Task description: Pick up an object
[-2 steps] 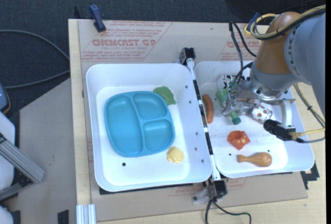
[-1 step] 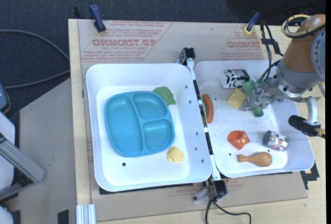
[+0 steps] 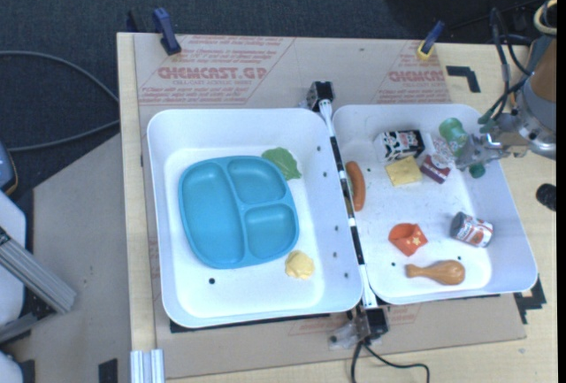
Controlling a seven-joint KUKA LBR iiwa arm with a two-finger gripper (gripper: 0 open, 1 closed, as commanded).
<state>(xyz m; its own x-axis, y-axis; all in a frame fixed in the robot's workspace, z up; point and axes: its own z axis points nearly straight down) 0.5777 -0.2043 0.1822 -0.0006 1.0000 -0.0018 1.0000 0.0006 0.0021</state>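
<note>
While the gripper [image 3: 466,153] hung over the far right part of the right bin [image 3: 513,271], whether it was open or closed could not be told. Just beside it lay a dark red object [image 3: 435,169], with a yellow block [image 3: 403,172] and a black-and-white cow toy [image 3: 400,142] nearby. Nearer the front sat a red pepper [image 3: 408,238], a can [image 3: 471,230] and a drumstick [image 3: 437,271]; a blue divided plate [image 3: 239,210] occupied the left bin [image 3: 168,142].

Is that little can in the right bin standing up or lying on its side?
Lying on its side. The can shows its long silver and red wall, with one round end facing the chicken leg.
</note>
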